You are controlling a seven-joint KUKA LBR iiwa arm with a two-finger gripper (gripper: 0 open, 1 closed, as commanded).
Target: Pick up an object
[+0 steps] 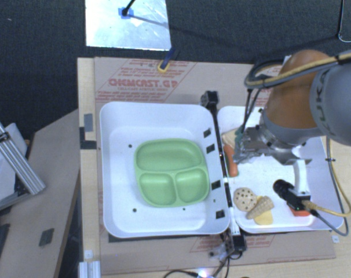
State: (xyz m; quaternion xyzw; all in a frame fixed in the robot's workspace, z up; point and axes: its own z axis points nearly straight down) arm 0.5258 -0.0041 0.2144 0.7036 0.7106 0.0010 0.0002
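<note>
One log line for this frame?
gripper: over right bin, beside orange stick | hold: cannot tell | cookie: same bin | left bin: green divided tray

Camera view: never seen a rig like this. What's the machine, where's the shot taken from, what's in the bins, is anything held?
One fixed camera overhead, looking down at a slant. The grey arm with an orange band reaches in from the right. Its tool hangs low over the right bin, close to an orange stick. That bin also holds a speckled cookie, an ice-cream cone and a yellow piece. The left bin holds a green divided tray. Whether the tool grips anything cannot be told here.
</note>
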